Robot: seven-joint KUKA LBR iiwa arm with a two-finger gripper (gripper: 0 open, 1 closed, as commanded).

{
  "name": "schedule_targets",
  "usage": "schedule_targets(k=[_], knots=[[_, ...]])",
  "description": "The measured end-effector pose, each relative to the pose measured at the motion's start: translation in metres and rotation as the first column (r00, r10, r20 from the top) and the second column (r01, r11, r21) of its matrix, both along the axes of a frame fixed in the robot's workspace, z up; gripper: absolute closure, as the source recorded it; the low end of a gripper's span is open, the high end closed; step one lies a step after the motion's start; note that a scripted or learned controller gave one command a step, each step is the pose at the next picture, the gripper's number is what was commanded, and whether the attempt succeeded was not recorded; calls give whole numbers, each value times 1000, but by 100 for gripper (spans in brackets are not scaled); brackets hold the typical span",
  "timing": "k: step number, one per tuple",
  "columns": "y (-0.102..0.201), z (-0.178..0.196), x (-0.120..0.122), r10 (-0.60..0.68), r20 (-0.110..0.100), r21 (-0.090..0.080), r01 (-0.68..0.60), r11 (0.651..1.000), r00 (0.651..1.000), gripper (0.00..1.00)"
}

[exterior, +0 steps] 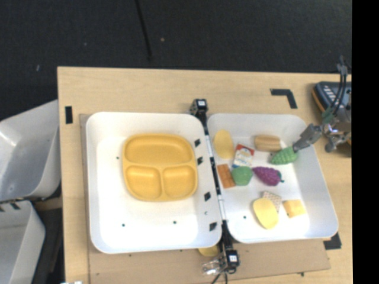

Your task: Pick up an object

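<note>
The right bin (314, 176) holds several toy foods. Among them are a tan bread roll (267, 142), a green leafy piece (284, 156), a purple grape bunch (266, 174), a green round piece (241, 175), a pale yellow fruit (223, 143) and a white and red packet (243, 155). My gripper (303, 141) reaches in over the bin's upper right corner, its tip right beside the green leafy piece. Whether it touches that piece I cannot tell.
The left bin (106, 218) carries a yellow divided plate (160, 165). Lower in the right bin lie an orange block (224, 175), a yellow pear shape (265, 212), a patterned cracker (271, 198) and a yellow cube (294, 207). A dark device (328, 96) sits at the bench's right.
</note>
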State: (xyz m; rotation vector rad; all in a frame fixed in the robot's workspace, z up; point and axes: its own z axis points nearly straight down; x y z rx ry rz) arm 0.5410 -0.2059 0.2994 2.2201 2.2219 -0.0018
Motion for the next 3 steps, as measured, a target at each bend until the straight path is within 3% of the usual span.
schedule_targets(k=[1, 2, 3], knots=[[-1, 11, 1, 3, 2, -1, -3, 1000, 1000, 100], [10, 29, -10, -1, -2, -1, 1, 1000, 1000, 100], [-17, 13, -50, -4, 0, -1, 4, 1000, 1000, 100]])
